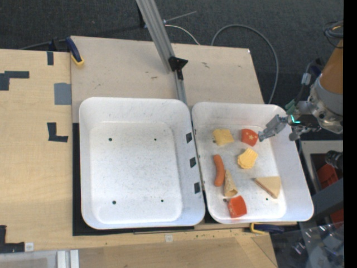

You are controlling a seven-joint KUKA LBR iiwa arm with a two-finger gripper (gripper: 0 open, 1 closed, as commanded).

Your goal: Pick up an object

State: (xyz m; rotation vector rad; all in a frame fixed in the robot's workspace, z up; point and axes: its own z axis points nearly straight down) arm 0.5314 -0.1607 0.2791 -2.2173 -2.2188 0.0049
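Approach step: two-finger gripper [266, 132] hovered just right of the small red tomato-like piece [249, 137] in the right white bin [298, 200]. Couldn't tell its state. Nothing held. Next move likely needs centring over that piece, then descent.

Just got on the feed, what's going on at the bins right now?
The arm is reaching in over the right bin, its gripper beside the red tomato-like piece at the far side. Nothing is visibly between its fingers. The yellow pieces, the sausage and the other toy food lie in that bin.
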